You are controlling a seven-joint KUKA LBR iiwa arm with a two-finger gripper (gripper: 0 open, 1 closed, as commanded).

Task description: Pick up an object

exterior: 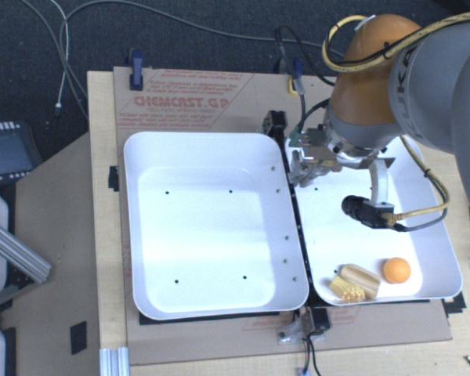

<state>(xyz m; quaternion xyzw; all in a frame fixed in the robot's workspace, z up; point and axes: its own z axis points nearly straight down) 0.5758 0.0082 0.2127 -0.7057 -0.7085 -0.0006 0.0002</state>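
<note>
While the grey arm's two-finger gripper [304, 165] hovers at the right white bin [329, 225]'s far left corner, finger state can't be told. Orange ball [396, 270] and tan corn-like piece [353, 282] lie side by side at the near edge (well apart from it). Approach step; next needs travel toward them, then descent.

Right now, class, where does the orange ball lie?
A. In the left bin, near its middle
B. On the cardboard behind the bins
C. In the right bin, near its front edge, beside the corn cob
C: the orange ball lies in the right bin, just right of the corn cob.
</note>
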